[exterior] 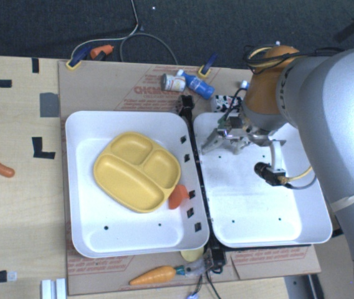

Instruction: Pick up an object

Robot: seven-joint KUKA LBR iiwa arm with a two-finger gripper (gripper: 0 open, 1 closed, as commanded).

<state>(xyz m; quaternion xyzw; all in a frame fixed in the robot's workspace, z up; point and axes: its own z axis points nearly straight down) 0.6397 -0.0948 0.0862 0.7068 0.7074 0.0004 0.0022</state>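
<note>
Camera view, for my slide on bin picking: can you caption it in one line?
Gripper low in the right bin; yellow tray and orange piece lie in the left bin.

I note a bulky grey arm (326, 123), an orange band (265, 92) above the wrist, and a yellow cable (298, 180) looping below.

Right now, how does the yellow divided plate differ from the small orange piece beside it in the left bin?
The yellow divided plate is far larger than the small orange piece. The plate is pale yellow with three compartments; the piece is orange-red and plain. The plate sits near the middle of the left bin; the piece lies at the plate's lower right edge. Both rest on the bin's floor.
</note>
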